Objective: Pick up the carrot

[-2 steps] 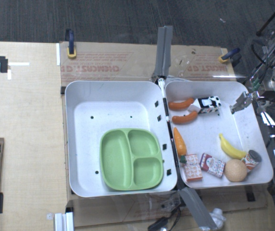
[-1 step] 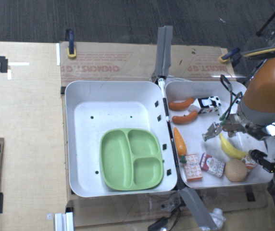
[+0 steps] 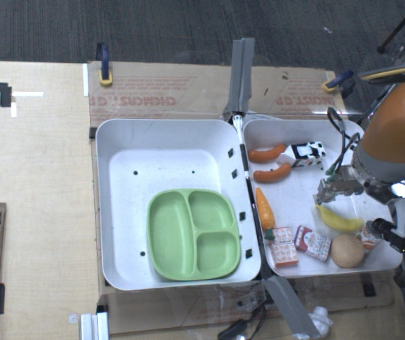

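Observation:
The carrot (image 3: pixel 264 208) is a short orange cone lying along the left wall of the right bin (image 3: pixel 287 129), just below two orange-red sausages. My gripper (image 3: pixel 328 191) hangs over the right half of that bin. It is well to the right of the carrot and apart from it, directly above the left end of a yellow banana (image 3: pixel 340 220). Nothing shows in its grasp.
The sausages (image 3: pixel 267 153) (image 3: pixel 273 173) and a black-and-white toy cow (image 3: pixel 307 151) lie at the back of the right bin. Two small cartons (image 3: pixel 282 246) (image 3: pixel 314 243) and a round tan ball (image 3: pixel 348 251) line its front. The left bin (image 3: pixel 117 190) holds a green divided plate (image 3: pixel 194 234).

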Robot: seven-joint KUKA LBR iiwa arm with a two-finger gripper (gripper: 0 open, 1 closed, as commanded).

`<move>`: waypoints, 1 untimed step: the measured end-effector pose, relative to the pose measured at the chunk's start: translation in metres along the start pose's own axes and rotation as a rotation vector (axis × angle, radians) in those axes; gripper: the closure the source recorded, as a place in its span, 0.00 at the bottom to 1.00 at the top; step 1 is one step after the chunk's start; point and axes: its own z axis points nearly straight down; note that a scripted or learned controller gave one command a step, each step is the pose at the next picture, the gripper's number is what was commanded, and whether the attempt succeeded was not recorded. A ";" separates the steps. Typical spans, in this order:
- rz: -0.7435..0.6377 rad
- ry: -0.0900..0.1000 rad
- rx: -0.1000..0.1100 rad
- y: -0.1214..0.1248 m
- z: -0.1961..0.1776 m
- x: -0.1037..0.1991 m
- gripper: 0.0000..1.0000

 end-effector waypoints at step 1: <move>0.074 0.000 -0.001 -0.036 -0.072 0.052 1.00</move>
